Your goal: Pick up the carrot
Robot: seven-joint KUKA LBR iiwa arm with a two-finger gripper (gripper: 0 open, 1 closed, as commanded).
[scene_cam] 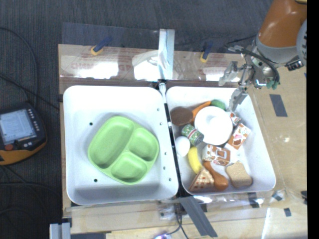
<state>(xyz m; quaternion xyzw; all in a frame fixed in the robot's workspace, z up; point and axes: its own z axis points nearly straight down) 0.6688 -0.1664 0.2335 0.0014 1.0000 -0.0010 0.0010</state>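
Your claw (238,97) hangs narrow and empty at the right bin's (264,148) far edge, because the carrot (202,106) lies just beside it, half under the white plate (213,125).

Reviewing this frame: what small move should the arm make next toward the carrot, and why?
Probably shift the gripper left along the right bin's far edge and lower it. The carrot lies left of it, partly tucked beneath the white plate, orange end exposed beside the green piece.
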